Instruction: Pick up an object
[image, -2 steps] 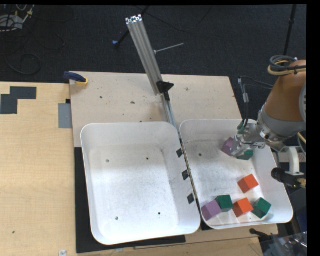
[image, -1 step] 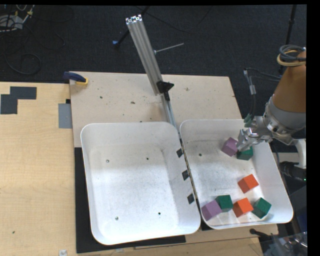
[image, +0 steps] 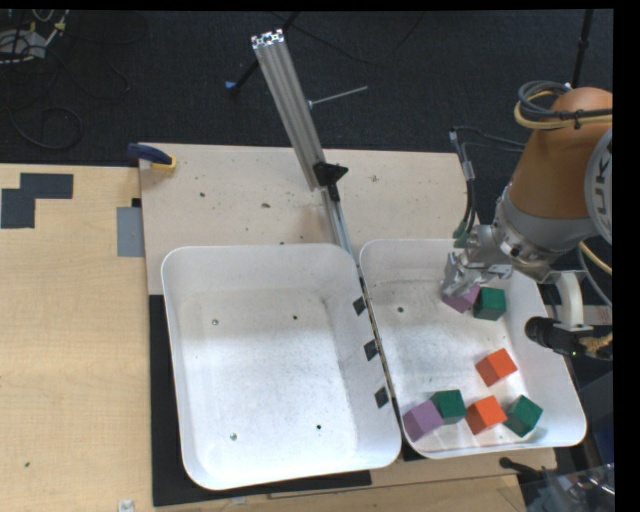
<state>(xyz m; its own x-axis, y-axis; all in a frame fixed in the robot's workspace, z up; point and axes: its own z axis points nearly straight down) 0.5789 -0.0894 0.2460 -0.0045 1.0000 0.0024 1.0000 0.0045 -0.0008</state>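
Observation:
My gripper (image: 468, 280) hangs low in the right bin (image: 420, 340), at its far side. Directly under its tip lies a purple block (image: 461, 298), touching a dark green block (image: 490, 303) on its right. Whether the purple block is gripped is not visible from this angle. Further forward in the same bin sit an orange block (image: 496, 366), a green block (image: 449, 404), a purple block (image: 422, 418), another orange block (image: 486, 413) and a green block (image: 523, 414).
The left bin (image: 260, 360) lies beside the right one, with black clips (image: 368, 348) along the shared rim. A slanted aluminium post (image: 295, 110) rises behind the bins. A blue clamp (image: 150, 155) sits at the bench's far left corner.

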